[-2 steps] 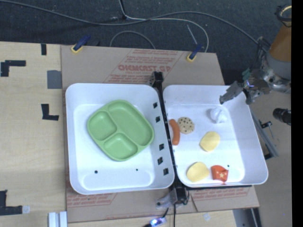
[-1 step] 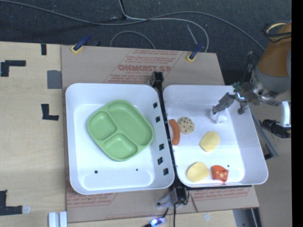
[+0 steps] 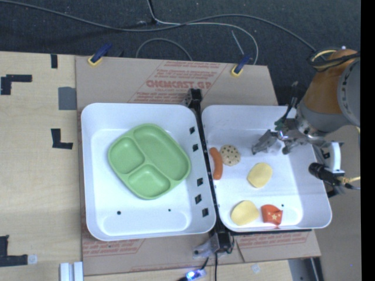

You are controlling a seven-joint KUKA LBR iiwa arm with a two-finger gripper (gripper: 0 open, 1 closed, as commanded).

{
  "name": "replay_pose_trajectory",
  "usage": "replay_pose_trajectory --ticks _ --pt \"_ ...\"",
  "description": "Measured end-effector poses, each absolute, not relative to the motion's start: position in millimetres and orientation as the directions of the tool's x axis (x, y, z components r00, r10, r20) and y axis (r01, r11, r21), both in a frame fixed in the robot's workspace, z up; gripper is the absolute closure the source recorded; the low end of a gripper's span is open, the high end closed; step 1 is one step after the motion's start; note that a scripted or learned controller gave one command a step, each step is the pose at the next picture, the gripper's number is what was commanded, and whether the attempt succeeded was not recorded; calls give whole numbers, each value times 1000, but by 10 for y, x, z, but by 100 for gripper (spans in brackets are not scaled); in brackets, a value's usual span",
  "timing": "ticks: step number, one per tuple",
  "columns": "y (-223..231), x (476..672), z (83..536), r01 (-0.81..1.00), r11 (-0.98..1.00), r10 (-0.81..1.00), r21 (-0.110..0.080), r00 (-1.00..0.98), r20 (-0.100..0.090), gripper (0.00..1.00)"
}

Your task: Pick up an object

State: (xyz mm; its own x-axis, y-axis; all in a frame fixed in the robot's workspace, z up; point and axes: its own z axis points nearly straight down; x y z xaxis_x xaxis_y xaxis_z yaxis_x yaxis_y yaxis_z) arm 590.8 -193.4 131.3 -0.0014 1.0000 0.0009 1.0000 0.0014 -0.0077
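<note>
gripper (image 3: pixel 273 143) hangs over the right bin (image 3: pixel 304 215) near its two o'clock area, fingers spread and grasping nothing. food pieces lie below it: cookie (image 3: pixel 229 154) and orange sausage (image 3: pixel 216 163) toward nine o'clock, yellow piece (image 3: pixel 259 175) at centre, another yellow piece (image 3: pixel 245 213) and red piece (image 3: pixel 271 214) toward six. left bin (image 3: pixel 94 215) carries a green divided plate (image 3: pixel 149 160).

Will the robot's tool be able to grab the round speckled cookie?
Probably yes. The tool hangs in the same right white bin, and the round speckled cookie lies uncovered, an orange sausage-shaped toy against one side.
</note>
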Motion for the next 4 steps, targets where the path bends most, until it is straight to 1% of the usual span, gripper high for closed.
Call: replay_pose_trajectory --ticks 1,2,4 --pt "-1929 5908 824 1000 2 1000 0 -2 -3 0" --pt "-1934 5922 965 1000 2 1000 4 -2 -4 100" --pt "-2031 5867 2193 1000 0 1000 5 0 -2 100"
